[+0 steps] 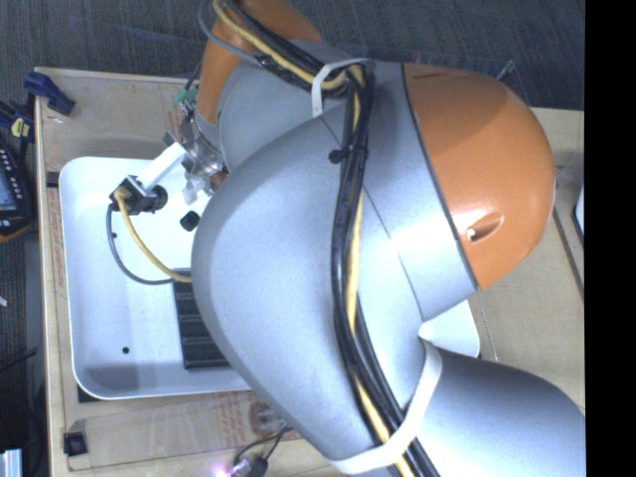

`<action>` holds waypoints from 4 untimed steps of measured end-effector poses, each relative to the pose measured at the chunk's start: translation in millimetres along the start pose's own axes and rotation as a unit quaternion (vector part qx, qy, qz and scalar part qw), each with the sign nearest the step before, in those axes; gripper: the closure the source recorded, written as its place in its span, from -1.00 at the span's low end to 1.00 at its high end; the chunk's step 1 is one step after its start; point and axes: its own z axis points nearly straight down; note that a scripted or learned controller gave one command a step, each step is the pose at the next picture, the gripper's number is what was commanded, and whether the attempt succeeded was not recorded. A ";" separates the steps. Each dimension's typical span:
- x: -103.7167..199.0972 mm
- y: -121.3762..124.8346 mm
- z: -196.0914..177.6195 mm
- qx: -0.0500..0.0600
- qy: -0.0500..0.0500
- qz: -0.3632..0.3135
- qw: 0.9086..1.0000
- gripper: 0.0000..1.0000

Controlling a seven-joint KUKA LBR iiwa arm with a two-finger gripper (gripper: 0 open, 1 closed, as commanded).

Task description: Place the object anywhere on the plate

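A dark ridged object [199,331] lies in the left bin [99,366], partly under the arm [328,266]. The gripper [199,172] hangs over the bin's far end; whether it grips anything cannot be told.

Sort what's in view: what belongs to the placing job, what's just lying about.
Job: gripper, above the left bin; dark ribbed item in that bin, partly under the arm, role unclear.
Lying about: blue clamp on the bench; black device at the left edge.
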 end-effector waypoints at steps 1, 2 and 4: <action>14.5 -3.0 -80.3 -0.001 0.002 -0.070 0.998 1.00; -13.0 -63.3 -129.4 0.000 0.001 -0.155 0.988 1.00; -49.8 -29.7 -185.3 -0.002 0.003 -0.198 0.980 1.00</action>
